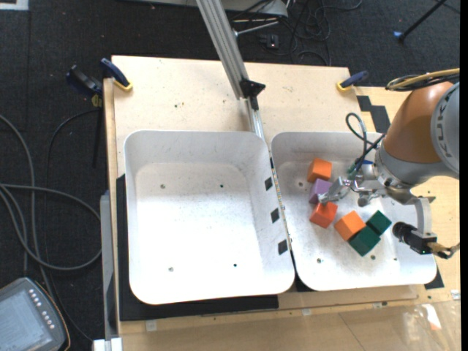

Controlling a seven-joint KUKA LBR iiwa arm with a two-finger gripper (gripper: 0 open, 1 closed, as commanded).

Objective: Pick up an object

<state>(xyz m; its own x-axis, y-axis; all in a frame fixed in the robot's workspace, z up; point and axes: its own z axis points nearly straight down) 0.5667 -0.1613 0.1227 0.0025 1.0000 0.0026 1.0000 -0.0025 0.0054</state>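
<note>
Several small blocks lie in the right bin: an orange block at the top, a purple block under it, a red-orange block, another orange block and a dark green block to the right. My gripper reaches in from the right, low over the bin, its tip right beside the purple block and just above the red-orange one. Whether anything sits between its fingers is unclear from this angle.
The left bin sits beside the right one, sharing a raised middle wall. A metal camera pole slants down to the back of the bins. Clamps hold the bench corners.
</note>
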